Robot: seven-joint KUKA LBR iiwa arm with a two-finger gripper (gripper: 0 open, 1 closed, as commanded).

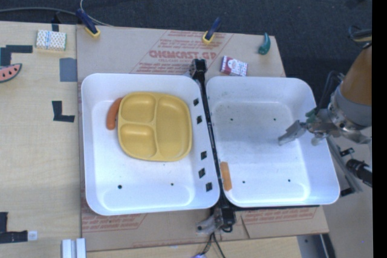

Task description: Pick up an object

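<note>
Camera view: empty jaws spread over the right bin (314, 187); gripper (302, 130) should descend squarely onto the orange carrot (225, 175).

1. The claw (300, 132) hangs over the right bin (302, 193), near its right wall.
2. Left of the claw, across the bare floor of that bin, a carrot (225, 176) lies against the bin's left wall, toward the near corner.
3. Further left sits the left bin (100, 190), touching the right bin.
4. In the left bin a tray (155, 125) lies toward the far side.
5. A sausage (112, 115) lies at the tray's left edge, the side farthest from the claw, partly under it.
6. Behind the bins, up and left of the claw, a packet (233, 66) lies on the bench (36, 130).
</note>
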